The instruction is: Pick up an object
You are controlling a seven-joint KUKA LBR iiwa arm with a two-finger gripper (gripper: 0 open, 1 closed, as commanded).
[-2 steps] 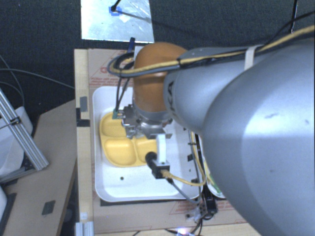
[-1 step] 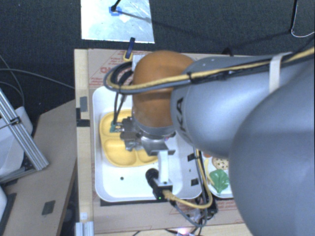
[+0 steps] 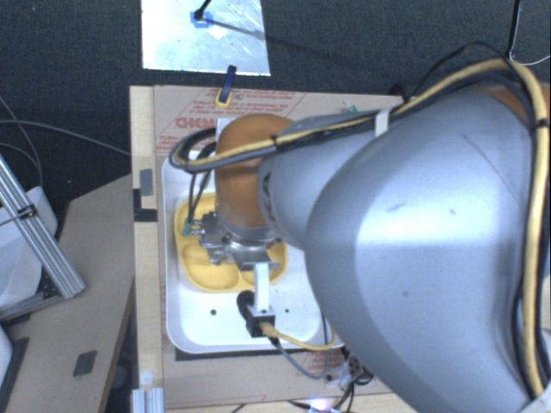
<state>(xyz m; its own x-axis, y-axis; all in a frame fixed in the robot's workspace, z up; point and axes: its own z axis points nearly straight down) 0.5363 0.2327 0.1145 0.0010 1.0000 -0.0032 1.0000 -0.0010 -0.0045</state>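
Camera view: large grey arm (image 3: 413, 239) with orange band reaches into shallow white plastic bin (image 3: 207, 329). Gripper (image 3: 244, 256) sits low over flat yellow object (image 3: 191, 252) on bin floor. Finger state: cannot tell, hidden beneath wrist.

Arm (image 3: 413, 231): grey, bulky, entering from the right, filling the right half of the view. Orange band (image 3: 245, 166) above the wrist. Wrist pointing downward. Pincer (image 3: 237, 252) low beneath it; yellow and black cables running along the arm.
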